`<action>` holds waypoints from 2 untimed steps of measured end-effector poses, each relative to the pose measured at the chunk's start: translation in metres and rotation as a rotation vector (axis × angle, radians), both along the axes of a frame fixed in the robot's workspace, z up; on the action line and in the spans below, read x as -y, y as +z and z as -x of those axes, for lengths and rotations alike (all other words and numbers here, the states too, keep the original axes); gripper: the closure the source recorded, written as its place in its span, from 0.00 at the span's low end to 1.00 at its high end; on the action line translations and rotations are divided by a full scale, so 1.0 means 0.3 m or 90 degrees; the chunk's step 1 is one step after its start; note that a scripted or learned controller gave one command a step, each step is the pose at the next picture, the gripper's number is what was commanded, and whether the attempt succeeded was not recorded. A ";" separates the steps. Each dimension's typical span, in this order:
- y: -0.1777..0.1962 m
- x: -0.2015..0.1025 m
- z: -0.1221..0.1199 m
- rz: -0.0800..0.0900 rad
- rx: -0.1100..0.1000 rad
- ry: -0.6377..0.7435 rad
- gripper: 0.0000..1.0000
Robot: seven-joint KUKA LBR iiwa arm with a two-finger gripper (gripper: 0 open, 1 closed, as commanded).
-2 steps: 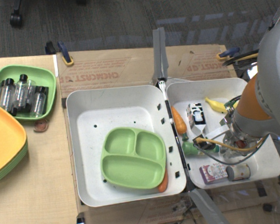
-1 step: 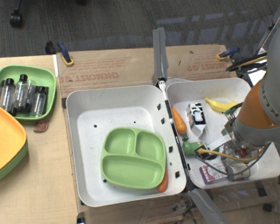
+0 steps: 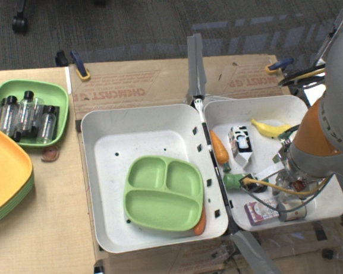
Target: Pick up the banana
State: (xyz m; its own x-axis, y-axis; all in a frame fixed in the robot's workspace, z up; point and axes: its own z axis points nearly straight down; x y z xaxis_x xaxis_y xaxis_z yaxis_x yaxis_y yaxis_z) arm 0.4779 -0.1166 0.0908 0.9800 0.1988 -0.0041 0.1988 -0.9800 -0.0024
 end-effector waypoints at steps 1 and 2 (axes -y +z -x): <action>-0.002 -0.050 -0.004 0.000 0.000 0.032 1.00; -0.002 0.236 0.008 0.000 -0.001 -0.001 1.00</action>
